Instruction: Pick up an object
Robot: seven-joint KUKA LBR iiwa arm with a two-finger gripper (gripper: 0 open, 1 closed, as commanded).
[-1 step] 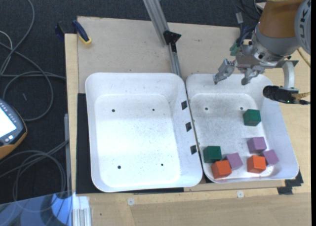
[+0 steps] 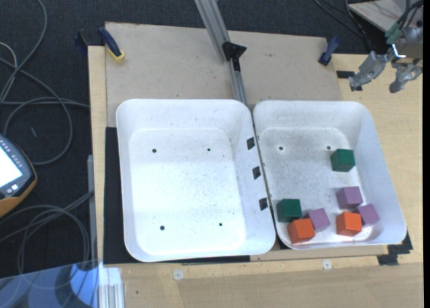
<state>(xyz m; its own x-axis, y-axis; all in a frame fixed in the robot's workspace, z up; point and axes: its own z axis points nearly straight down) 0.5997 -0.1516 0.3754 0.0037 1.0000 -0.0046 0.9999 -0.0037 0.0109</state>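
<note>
The right bin (image 2: 304,144) holds several small blocks. One green block (image 2: 342,159) lies alone toward the right wall, and another green block (image 2: 289,209) sits near the front left. Two orange blocks (image 2: 302,230) (image 2: 349,223) and three purple blocks (image 2: 318,218) (image 2: 349,197) (image 2: 368,214) cluster along the front edge. My gripper (image 2: 381,79) hangs at the upper right, beyond the right bin's far corner and well away from the blocks. It is open with nothing between its fingers.
The left bin (image 2: 181,185) stands beside the right one, and their rims meet in the middle. A slanted metal pole (image 2: 215,17) rises behind the bins. Blue clamps (image 2: 111,43) (image 2: 328,51) grip the board's far corners. Cables lie on the floor at left.
</note>
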